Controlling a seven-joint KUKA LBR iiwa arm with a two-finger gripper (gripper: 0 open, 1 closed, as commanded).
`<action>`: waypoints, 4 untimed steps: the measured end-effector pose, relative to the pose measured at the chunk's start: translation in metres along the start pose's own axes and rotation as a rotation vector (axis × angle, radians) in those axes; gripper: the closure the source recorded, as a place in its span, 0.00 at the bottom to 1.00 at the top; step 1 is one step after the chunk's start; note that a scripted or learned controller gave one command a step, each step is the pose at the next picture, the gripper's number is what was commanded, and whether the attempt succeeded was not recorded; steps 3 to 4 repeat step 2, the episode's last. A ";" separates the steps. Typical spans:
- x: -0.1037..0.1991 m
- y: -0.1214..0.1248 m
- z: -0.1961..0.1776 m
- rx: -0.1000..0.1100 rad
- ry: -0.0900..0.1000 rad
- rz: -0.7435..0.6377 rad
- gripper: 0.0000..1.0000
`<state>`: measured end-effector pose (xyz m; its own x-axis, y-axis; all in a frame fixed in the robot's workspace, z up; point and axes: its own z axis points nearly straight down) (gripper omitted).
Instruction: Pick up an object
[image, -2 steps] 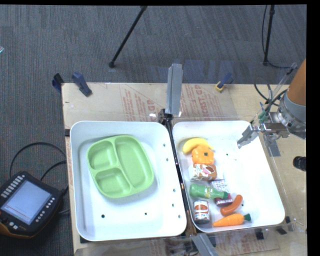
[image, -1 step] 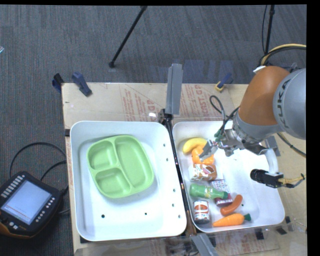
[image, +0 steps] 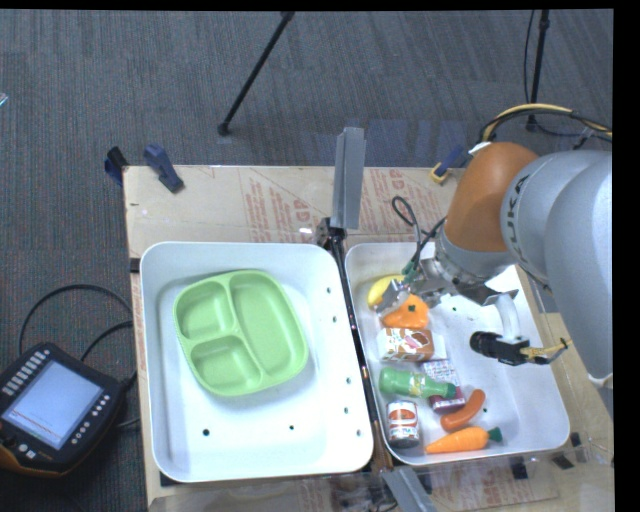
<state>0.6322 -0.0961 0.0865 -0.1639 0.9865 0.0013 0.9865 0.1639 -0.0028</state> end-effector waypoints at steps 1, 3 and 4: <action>0.000 0.000 -0.009 0.000 0.001 0.002 1.00; 0.069 0.023 -0.143 -0.002 -0.001 -0.086 1.00; 0.069 0.023 -0.143 -0.002 -0.001 -0.086 1.00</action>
